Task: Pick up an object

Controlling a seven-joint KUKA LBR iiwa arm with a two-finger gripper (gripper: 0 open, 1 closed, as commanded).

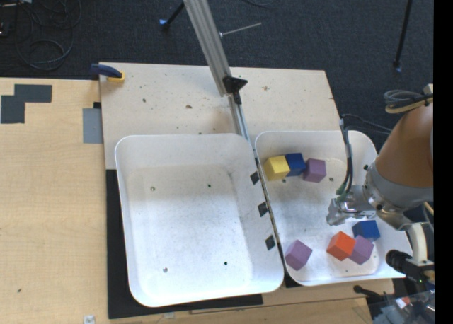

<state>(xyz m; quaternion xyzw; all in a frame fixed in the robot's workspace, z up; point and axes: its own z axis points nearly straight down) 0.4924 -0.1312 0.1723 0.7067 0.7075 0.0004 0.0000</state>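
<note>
The right bin [311,276] holds several small blocks. A yellow block [277,167], a dark blue block [295,163] and a purple block [315,170] sit together near its far edge. Near the front lie a purple block [298,253], an orange-red block [341,245], another purple block [362,250] and a blue block [367,229]. My gripper [345,211] hangs low over the right side of this bin, just above and left of the blue block, with the orange-red block right below it in the view. Nothing shows between its fingers.
The left bin [141,174] stands beside the right one, with a divider and black clips between them. A slanted aluminium bar [212,39] rises from behind the bins. A blue and yellow clamp [107,71] sits on the bench's far left corner.
</note>
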